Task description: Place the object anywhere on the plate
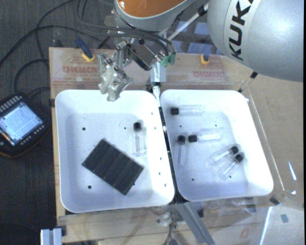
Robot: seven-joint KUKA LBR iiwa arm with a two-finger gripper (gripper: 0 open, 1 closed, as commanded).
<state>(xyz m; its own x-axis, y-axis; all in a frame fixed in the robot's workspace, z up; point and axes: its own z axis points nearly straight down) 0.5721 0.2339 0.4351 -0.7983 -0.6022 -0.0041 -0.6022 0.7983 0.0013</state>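
Claw hangs over left bin's far rim, vial lies beside plate

Pendant point(16, 121) with a lit screen sits on the dark floor at nine o'clock, well apart from the bench. Next comes the left bin point(71, 188), a shallow white tray. On its floor at about seven o'clock lies the plate point(112, 166), a dark ribbed square turned at a slant. Just beside the plate's upper right corner, toward the bin's three o'clock side, a clear vial point(138, 138) with a black cap lies on the white floor, not on the plate. The claw point(112, 82) hangs above the bin's far rim at twelve o'clock; nothing is seen between its fingers, and whether they stand wide or narrow cannot be told. Above it rises the arm point(158, 1), orange band first, then a grey shell. The right bin point(255, 177) touches the left one along the middle. It holds five more clear vials with black caps, among them one point(186, 109) near eleven o'clock and a pair point(227, 160) lying close together at four o'clock.
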